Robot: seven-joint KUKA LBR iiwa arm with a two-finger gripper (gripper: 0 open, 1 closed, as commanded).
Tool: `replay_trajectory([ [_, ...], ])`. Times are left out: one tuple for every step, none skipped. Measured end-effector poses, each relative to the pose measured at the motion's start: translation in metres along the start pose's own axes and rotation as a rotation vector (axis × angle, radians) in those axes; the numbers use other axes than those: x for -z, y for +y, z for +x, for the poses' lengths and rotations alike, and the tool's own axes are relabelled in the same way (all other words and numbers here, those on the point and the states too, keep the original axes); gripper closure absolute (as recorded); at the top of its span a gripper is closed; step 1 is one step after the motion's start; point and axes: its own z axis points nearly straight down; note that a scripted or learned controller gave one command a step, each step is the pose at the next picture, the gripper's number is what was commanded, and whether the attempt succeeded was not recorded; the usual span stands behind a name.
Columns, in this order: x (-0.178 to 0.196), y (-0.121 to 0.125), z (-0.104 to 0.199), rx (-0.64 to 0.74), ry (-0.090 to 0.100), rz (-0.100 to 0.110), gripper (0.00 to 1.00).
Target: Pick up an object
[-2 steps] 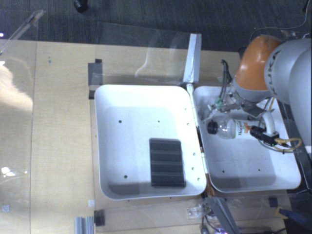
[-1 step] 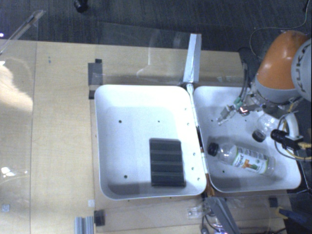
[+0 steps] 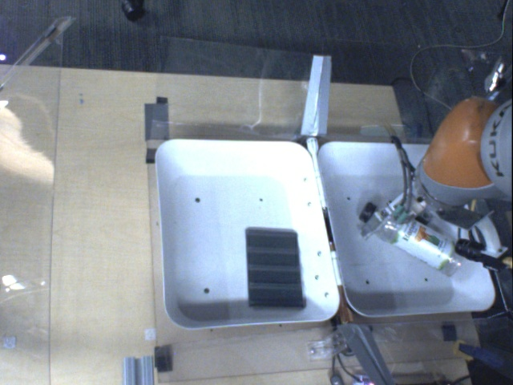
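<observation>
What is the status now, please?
Gripper low in right bin. Black ridged block untouched in left bin. Nothing blocking it.

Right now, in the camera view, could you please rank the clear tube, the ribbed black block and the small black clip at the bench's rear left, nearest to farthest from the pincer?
1. Clear tube: right bin, lying right at the pincer.
2. Ribbed black block: left bin, front right part.
3. Small black clip: on the bench behind the left bin's rear-left corner.
</observation>
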Motion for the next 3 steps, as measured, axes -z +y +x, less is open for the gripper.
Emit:
replay_trajectory([
  [-0.002, 0.037, -0.017, -0.09, 0.001, 0.001, 0.0],
  [0.011, 0.04, -0.017, -0.088, -0.002, -0.006, 1.0],
  [0.099, 0.085, -0.006, -0.04, 0.007, 0.007, 1.0],
])
